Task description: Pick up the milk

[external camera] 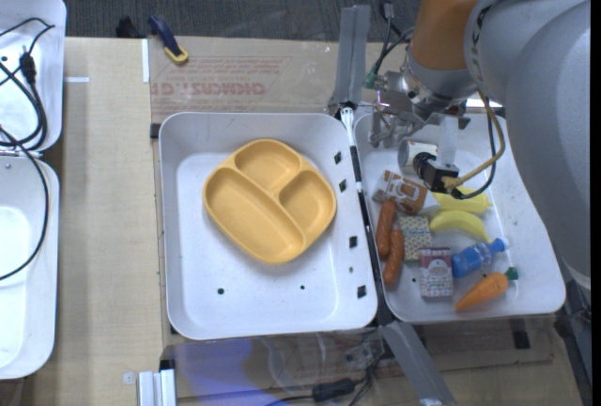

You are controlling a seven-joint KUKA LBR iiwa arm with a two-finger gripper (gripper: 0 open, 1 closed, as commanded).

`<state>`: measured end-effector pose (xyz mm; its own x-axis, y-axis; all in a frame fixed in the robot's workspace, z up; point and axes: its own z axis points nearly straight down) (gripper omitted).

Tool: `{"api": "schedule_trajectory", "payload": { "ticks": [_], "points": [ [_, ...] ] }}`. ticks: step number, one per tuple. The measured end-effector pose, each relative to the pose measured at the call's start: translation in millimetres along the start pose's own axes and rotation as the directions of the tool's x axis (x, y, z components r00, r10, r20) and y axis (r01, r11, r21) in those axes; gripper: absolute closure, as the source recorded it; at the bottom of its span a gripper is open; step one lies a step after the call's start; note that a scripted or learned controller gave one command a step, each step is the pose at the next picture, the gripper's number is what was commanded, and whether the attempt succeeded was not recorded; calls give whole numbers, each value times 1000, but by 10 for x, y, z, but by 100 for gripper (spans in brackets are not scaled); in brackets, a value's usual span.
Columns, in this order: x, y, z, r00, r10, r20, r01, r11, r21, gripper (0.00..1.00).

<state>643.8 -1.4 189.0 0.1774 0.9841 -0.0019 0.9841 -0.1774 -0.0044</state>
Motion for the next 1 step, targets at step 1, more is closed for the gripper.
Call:
{"api": "schedule_trajectory", "payload": {
  "ticks": [1],
  "points": [
    [244,-841,-410,933,-360,0,360,933,3,100]
  ]
}}
